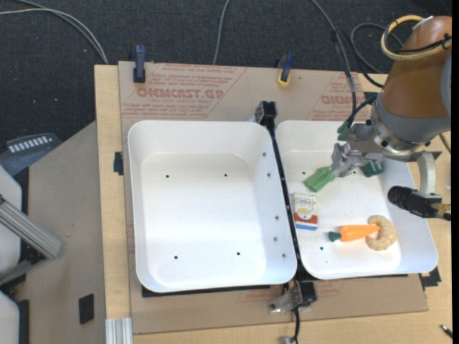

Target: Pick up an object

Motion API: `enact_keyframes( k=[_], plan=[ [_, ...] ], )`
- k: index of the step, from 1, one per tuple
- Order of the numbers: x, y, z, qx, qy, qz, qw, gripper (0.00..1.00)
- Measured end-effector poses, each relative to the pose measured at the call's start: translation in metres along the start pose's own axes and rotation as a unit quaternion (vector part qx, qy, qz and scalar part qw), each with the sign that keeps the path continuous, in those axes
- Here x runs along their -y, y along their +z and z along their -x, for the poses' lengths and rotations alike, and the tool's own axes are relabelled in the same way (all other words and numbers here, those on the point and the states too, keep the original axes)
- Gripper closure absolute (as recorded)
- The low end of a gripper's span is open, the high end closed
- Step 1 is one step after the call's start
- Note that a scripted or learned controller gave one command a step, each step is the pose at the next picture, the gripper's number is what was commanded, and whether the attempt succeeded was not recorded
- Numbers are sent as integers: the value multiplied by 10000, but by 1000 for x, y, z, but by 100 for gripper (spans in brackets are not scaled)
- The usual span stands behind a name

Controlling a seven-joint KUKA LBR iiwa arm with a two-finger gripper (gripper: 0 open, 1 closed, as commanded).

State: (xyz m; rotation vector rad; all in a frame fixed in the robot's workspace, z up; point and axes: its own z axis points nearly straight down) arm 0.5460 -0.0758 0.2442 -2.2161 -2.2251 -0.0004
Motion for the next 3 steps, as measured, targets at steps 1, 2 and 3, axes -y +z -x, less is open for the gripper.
enact_keyframes(
  k=[1, 2, 3],
  plan=[
    [-1, -6, -52, 0, -4, 8, 10000, 100],
    [4, -3, -97, 0, -1, 6, 10000, 100],
    [1, -3, -148, 0, -3, 4, 10000, 100]
  ],
)
